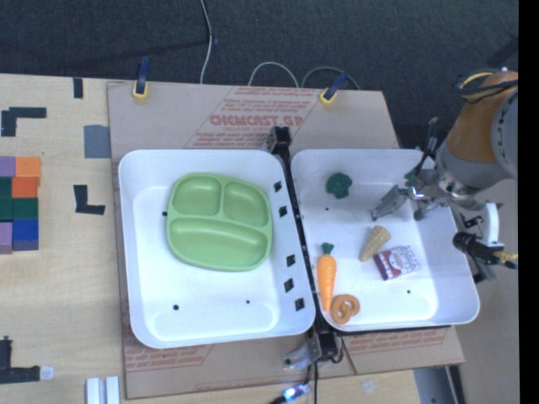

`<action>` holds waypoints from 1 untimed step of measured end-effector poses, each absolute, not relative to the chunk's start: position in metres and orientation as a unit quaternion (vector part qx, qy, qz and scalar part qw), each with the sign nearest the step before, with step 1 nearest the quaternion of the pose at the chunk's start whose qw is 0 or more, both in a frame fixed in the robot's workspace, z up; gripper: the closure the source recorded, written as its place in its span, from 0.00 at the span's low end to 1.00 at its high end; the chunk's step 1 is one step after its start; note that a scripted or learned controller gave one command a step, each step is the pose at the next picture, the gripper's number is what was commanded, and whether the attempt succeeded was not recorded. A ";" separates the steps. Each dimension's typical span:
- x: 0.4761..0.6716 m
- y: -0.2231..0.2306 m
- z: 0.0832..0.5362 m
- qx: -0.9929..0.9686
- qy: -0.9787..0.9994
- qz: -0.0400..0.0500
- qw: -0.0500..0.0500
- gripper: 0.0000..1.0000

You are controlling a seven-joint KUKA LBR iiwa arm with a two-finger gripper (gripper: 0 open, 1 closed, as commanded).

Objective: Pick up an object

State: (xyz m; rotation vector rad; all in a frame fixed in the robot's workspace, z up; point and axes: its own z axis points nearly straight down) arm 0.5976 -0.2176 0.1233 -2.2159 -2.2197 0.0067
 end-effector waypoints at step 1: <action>0.598 -0.217 0.083 -0.706 -0.708 0.001 -0.001 0.00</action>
